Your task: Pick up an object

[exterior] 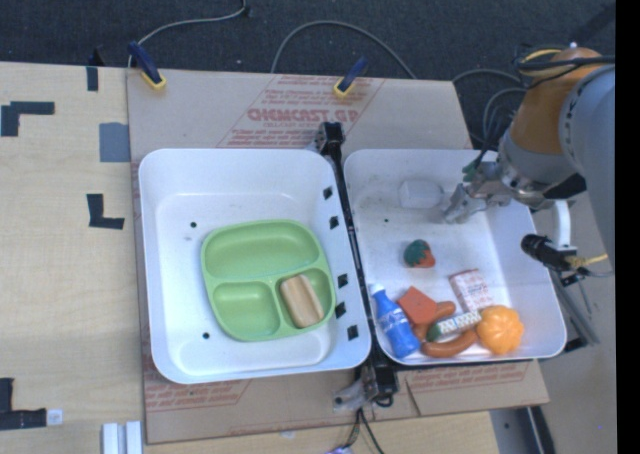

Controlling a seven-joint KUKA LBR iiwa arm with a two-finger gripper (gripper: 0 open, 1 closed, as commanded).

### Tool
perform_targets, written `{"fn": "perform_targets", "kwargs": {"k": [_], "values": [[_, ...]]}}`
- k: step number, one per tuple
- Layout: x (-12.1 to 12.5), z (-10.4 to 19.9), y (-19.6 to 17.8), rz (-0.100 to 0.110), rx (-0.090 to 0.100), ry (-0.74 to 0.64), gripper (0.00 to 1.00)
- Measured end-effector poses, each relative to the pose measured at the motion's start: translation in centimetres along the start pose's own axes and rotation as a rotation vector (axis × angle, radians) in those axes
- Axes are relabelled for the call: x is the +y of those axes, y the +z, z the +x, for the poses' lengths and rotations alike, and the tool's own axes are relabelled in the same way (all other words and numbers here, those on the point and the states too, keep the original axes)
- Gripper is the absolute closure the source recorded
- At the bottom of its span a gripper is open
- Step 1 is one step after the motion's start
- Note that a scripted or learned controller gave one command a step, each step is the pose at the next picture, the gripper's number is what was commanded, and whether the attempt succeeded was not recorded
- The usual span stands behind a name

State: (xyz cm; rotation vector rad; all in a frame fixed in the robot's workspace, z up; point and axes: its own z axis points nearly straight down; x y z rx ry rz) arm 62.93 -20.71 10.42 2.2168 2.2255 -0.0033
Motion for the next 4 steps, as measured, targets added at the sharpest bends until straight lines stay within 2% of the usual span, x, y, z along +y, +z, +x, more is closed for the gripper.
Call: {"fn": "perform_targets", "kwargs": {"k": [1,2,3,4], "values": [[-5.0,7.2,1.7,-0.003,0.002,0.002,1.0],[-4.9,7.2,1.7,-0.006,0.003,0.002,0.0],[-9.3,10.7,1.8,-0.005,0.0,0.003,0.0],[-9.3,10.6,0.8,-0.006,-0.001,0.004,1.0]]}}
